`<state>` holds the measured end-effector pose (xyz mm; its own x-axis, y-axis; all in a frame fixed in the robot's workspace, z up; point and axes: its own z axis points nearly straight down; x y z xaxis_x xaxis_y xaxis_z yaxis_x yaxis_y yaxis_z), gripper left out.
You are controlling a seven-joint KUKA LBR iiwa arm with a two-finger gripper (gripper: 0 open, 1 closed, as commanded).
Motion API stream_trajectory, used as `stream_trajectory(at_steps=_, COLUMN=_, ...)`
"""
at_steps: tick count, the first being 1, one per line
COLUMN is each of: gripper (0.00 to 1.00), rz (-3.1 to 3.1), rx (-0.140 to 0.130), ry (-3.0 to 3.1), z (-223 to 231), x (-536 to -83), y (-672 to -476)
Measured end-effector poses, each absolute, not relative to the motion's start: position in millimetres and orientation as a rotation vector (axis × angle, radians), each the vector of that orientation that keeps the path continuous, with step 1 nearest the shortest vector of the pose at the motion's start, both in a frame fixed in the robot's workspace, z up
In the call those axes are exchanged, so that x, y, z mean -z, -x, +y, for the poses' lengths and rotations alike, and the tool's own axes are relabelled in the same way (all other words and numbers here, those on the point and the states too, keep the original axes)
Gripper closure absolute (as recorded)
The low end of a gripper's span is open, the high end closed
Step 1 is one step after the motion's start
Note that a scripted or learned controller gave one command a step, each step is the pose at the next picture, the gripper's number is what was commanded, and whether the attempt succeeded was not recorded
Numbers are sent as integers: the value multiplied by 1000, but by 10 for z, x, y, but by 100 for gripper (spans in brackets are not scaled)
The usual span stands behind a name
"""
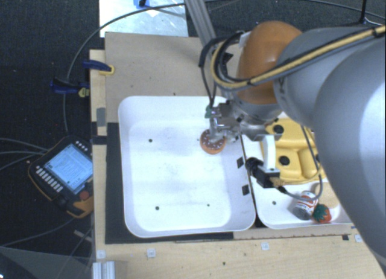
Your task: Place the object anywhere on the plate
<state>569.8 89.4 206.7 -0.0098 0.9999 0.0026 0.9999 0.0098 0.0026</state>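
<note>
One camera looks steeply down at a slant on the bench (151,66), near enough that both white bins (175,211) fill the middle; the arm (338,78) crowds the right.

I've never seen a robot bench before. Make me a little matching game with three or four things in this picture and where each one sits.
Things:
1. brown round object
2. yellow item
3. tablet-like controller
4. small can

Places:
A. on the dark floor, left of the bench
B. right bin, near its front edge
C. left bin, by its right wall, under the end effector
D. right bin, partly under the arm

Pairs: 1-C, 2-D, 3-A, 4-B
</note>
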Motion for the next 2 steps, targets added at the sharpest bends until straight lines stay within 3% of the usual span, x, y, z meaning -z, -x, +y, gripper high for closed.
stream_trajectory(at_steps=1, gripper=100, rz=2233, rx=-9, ry=-2209, z=1436, x=-2227, y=-5900)
stream_trajectory(at_steps=2, gripper=0, rz=2228, rx=-2, ry=-2214, z=1395, x=-2217, y=-5893)
